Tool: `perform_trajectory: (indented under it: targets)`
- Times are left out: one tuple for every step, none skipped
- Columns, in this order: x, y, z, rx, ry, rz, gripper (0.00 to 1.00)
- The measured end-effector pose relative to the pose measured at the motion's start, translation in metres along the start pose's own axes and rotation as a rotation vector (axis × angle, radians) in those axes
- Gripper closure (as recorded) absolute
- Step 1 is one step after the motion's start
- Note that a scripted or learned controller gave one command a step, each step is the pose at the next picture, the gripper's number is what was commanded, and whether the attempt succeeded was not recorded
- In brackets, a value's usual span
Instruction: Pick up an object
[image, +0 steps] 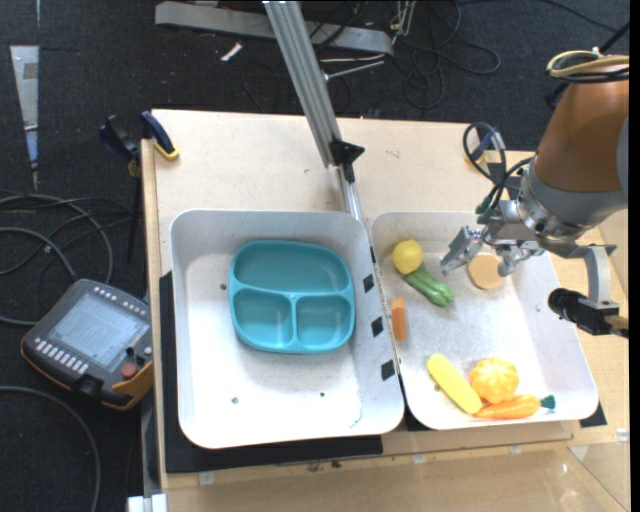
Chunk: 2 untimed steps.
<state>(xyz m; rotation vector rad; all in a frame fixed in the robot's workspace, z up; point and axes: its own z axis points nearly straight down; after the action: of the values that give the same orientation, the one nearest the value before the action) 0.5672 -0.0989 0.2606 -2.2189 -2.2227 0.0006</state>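
Note:
My gripper hangs over the back of the right bin, its two fingers spread open. Just under and between them lies a tan round object on the bin floor; the fingers are not closed on it. To its left sit a yellow lemon and a green vegetable. A small orange carrot piece lies by the bin's left wall. At the front are a yellow banana-like piece, an orange and a long carrot.
The left bin holds a teal divided plate. A metal pole slants down to the wall between the bins. A black fixture juts in by the right bin's right rim. A teach pendant lies off the bench at left.

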Motion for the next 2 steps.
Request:
perform_trajectory:
  targets:
    - [0.0,0.0,0.0,-0.001,0.0,0.001,0.0]
    - [0.001,-0.002,0.064,0.006,0.0,0.002,0.0]
